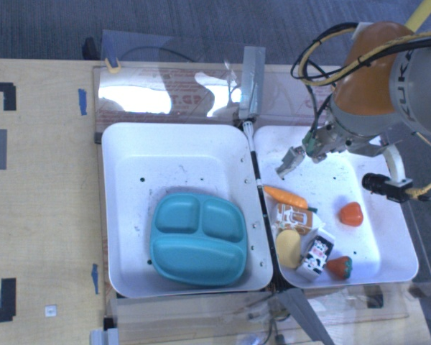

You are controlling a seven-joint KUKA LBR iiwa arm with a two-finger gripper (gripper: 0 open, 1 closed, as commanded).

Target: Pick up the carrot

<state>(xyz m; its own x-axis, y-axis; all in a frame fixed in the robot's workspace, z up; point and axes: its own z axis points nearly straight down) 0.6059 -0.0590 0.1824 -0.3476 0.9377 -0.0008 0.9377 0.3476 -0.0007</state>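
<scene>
The gripper [291, 160], finger state indeterminable, hangs above the carrot [286, 195], which lies just below the fingertips, long axis running left-to-right, slightly slanted.

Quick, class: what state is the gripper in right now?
Gripper: cannot be told; it hangs above the right bin, apart from the carrot, holding nothing visible.

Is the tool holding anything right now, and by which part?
Nothing is held. The tool hangs over the right bin, apart from the carrot, which lies on the bin floor.
</scene>
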